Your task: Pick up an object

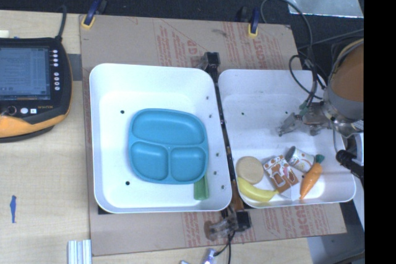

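My gripper (299,127) hangs over the middle of the right bin (260,89), reaching in from the right below the arm's orange band (350,77). Its fingers look spread open with nothing between them. The objects lie along the bin's front edge, a little below the gripper: a yellow banana (255,191), a round beige biscuit (249,167), a red-and-white packet (280,174), a small white item (301,159) and an orange carrot (310,178).
The left bin (105,133) holds a blue divided plate (167,145) and a green block (200,189) at its front right. A tablet-style pendant (31,83) lies on the bench at the far left. Cables (303,65) trail behind the arm.
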### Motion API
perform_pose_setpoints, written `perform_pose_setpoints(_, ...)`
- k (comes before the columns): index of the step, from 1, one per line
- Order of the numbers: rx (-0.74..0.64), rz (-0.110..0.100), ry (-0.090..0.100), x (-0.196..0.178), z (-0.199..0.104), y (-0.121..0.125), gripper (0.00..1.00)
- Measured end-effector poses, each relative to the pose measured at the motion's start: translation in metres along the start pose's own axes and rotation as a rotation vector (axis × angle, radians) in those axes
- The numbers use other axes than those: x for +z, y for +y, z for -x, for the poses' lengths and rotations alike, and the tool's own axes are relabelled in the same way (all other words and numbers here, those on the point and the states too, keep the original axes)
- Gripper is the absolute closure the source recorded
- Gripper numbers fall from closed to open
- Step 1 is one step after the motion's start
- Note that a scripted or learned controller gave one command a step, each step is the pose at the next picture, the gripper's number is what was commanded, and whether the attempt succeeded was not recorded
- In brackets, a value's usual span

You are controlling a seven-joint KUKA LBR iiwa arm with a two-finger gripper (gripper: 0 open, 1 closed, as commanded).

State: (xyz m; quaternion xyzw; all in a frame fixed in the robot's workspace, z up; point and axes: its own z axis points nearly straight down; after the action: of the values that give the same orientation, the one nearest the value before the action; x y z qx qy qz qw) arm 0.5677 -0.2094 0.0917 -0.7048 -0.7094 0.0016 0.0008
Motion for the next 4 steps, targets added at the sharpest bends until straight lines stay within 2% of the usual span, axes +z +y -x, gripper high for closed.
perform_pose_setpoints(1,0.001,0.002,0.002,-0.005,-0.070,0.090,0.00)
perform_pose_setpoints(2,0.004,0.004,0.000,-0.104,-0.030,0.060,0.00)
perform_pose_setpoints(3,0.001,-0.003,0.001,0.001,-0.058,0.056,0.00)
perform_pose_setpoints(4,0.001,0.001,0.002,-0.001,-0.102,0.090,0.00)
